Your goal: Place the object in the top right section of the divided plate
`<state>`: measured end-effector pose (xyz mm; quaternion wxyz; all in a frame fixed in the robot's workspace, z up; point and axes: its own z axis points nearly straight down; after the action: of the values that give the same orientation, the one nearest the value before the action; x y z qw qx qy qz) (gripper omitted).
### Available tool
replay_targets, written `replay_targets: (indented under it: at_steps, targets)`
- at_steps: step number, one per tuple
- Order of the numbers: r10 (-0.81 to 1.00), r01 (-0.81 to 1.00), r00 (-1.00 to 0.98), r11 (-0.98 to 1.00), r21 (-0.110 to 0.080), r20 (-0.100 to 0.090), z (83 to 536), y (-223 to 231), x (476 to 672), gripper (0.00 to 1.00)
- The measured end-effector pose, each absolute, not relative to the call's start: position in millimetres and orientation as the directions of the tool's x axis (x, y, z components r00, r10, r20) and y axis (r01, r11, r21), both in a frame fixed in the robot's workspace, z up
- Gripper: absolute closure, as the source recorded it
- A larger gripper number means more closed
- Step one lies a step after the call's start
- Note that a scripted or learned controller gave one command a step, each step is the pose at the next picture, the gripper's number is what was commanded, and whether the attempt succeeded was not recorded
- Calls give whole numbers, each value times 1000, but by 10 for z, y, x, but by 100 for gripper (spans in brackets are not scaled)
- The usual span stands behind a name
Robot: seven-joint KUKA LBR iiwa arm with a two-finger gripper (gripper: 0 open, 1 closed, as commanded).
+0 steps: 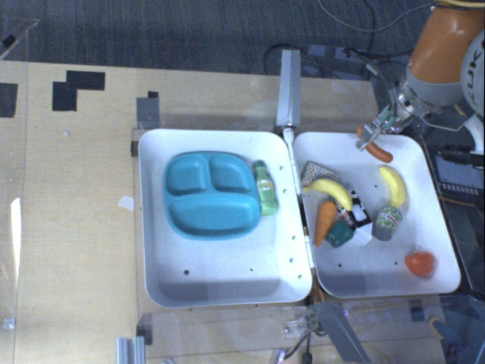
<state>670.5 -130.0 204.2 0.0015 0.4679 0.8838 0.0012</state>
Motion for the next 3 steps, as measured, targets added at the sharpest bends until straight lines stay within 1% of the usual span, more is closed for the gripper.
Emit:
replay_targets:
  at_steps: [1, 2, 3]
  targets:
    - [689, 689, -725, 725, 1, 1, 1819, -717, 6466, 100]
    - [423, 423, -906, 906, 2, 0, 1825, -151, 6354, 100]
    - [115, 115, -993, 993, 2, -1, 1820, 460, 6265, 100]
